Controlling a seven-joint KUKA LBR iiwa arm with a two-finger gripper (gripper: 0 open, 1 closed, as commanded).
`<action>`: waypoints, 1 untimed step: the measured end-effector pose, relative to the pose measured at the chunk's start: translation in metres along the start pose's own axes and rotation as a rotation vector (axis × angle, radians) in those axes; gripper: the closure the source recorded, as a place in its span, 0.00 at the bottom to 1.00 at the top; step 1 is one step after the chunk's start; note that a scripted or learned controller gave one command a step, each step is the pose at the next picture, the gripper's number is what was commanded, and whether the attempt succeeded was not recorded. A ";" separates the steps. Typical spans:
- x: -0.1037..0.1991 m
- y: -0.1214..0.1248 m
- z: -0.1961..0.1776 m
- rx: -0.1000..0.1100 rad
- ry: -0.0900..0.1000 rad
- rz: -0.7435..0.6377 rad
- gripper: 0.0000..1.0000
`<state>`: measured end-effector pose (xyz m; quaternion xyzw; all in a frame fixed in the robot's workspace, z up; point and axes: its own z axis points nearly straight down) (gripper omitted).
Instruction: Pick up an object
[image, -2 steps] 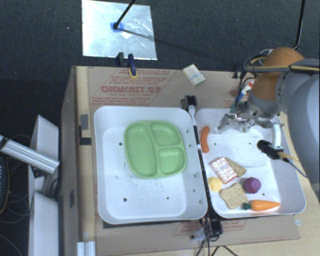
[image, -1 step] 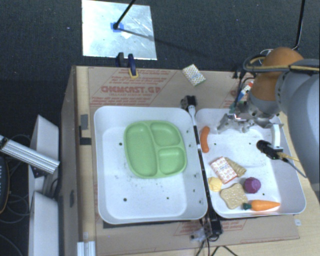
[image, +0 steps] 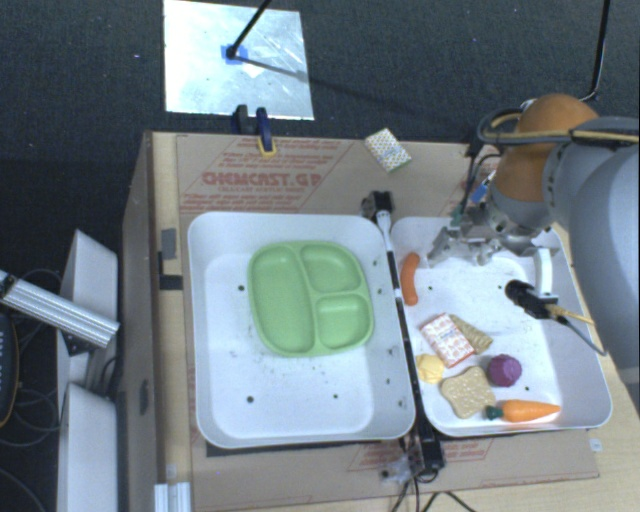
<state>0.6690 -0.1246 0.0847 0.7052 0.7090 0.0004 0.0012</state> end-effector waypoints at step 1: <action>0.012 0.000 0.000 0.000 0.000 0.000 0.00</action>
